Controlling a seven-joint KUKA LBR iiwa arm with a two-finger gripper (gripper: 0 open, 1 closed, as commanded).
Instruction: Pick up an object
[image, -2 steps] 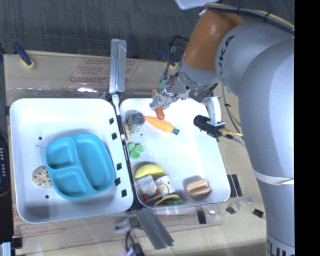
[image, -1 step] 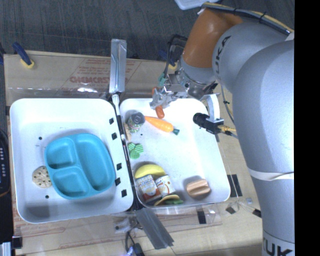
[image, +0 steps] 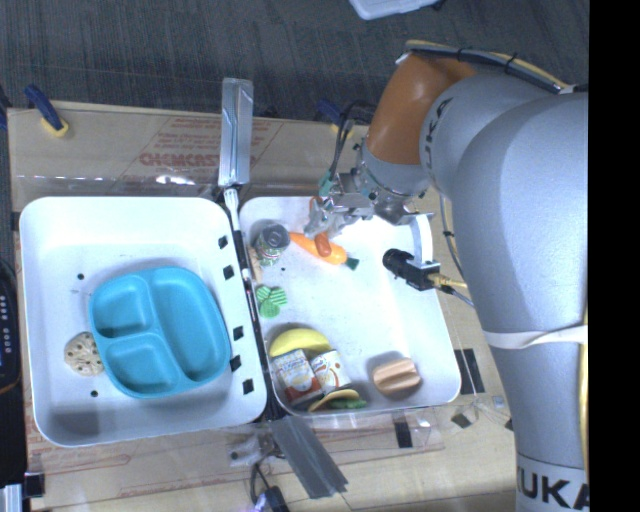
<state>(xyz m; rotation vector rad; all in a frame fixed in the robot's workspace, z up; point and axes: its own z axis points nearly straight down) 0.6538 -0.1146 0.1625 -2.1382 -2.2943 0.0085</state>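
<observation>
Over the right bin (image: 440, 330), the tool (image: 322, 218) hangs just above the carrot (image: 320, 246), placed for a grasp from above. Whether it is wide or narrow I cannot tell. The carrot lies on the bin floor beside the can (image: 270, 240).

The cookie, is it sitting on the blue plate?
No, the cookie lies on the left bin's white floor, just beside the blue plate's left edge.
</observation>
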